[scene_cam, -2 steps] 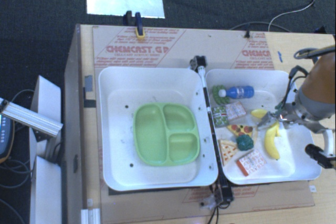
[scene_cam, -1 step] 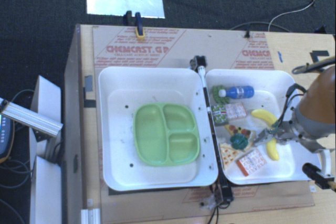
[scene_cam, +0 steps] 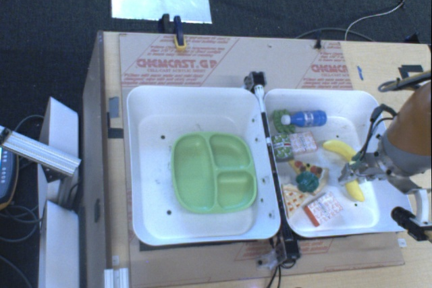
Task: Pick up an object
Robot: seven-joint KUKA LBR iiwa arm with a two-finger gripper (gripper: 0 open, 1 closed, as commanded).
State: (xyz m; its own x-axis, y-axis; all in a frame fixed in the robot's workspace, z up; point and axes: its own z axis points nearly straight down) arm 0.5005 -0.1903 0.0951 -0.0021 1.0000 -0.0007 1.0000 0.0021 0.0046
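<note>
A robotics lab is suggested: a bench (scene_cam: pixel 202 57) is covered with printed protective sheeting, two white bins (scene_cam: pixel 142 145) are clamped side by side, loose cables (scene_cam: pixel 378 13) are trailed over dark carpet (scene_cam: pixel 47 10), and aluminium framing (scene_cam: pixel 40 152) is mounted alongside.

Left bin (scene_cam: pixel 145 104) white, holds pale green divided plate (scene_cam: pixel 214 172). Right bin (scene_cam: pixel 361 104) white: blue bottle (scene_cam: pixel 307 119) with white cap at 12 o'clock, yellow banana (scene_cam: pixel 337 148) at 3, second yellow piece (scene_cam: pixel 355 191) below it, teal toy (scene_cam: pixel 309 181) centre, red-white packet (scene_cam: pixel 322 208) at 6, orange-yellow pizza slice (scene_cam: pixel 292 199) at 7. Bench (scene_cam: pixel 202 61) tan board, red lettering. Arm (scene_cam: pixel 412 131) grey, orange band.
</note>
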